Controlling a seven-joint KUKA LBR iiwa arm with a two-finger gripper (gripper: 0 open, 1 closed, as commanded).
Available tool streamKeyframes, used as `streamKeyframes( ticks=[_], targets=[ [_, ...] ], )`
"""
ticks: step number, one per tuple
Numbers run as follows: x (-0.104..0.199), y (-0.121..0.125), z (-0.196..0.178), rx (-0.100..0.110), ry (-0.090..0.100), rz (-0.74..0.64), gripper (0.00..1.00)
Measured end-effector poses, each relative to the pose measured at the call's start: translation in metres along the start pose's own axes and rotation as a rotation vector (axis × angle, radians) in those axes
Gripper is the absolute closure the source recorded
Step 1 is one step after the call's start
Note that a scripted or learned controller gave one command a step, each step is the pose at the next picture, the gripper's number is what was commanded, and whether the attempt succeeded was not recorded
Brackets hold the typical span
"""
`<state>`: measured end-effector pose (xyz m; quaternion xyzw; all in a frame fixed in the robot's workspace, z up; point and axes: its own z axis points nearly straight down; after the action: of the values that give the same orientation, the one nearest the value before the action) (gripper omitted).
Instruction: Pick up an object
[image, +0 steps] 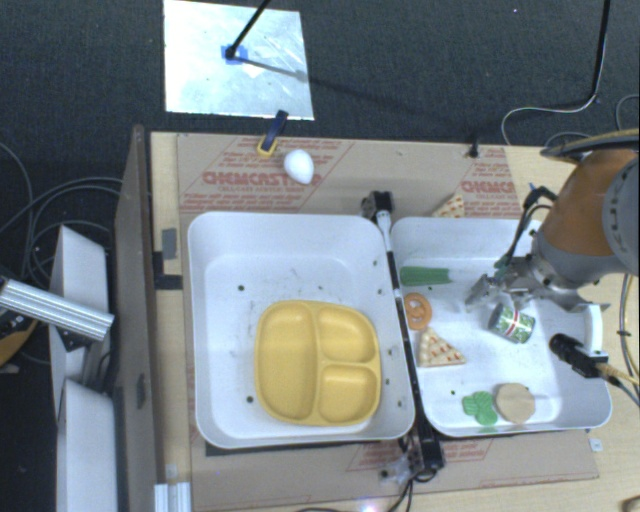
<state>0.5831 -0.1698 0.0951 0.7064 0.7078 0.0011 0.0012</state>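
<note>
1. Gripper (497, 291): over the right bin (455, 240), toward its far side. How far open it is, and whether it has hold of anything, cannot be told.
2. Small can (513, 324): green, red and white, tilted, just beside the gripper; contact unclear.
3. Green block (425, 274), pretzel (417, 310), pizza slice (438, 350): along that bin's left side.
4. Tan disc (516, 402): near front rim.
5. Yellow divided plate (318, 360): in the left bin (230, 290).
</note>
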Motion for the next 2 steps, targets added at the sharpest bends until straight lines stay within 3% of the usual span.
streamKeyframes(
  ticks=[1, 2],
  targets=[
    [-0.039, 0.021, 0.011, -0.001, -0.002, 0.003, 0.00],
    [0.000, -0.030, 0.011, 0.007, 0.002, 0.001, 0.00]
  ],
)
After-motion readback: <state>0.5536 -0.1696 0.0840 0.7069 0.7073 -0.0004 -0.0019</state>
